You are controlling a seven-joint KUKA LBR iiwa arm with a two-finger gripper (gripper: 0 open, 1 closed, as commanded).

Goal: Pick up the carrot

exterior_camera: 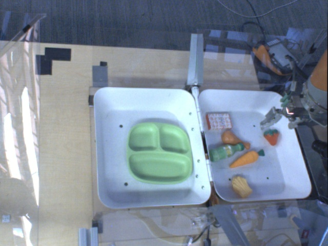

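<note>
No legible text, brand, number or sign is showing anywhere on the bench. The small flat pink-red packet (219, 120) lying in the right-hand shallow white bin (294, 188) is carrying a pale grid-like pattern, but it is too small to read as lettering. The small green plastic bottle (225, 151) beside it is showing a lighter band around its body; no wording is resolving there.

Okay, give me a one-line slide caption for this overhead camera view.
Two-finger gripper hovers over the right white bin, up and right of the orange toy carrot; green divided plate sits left.
</note>
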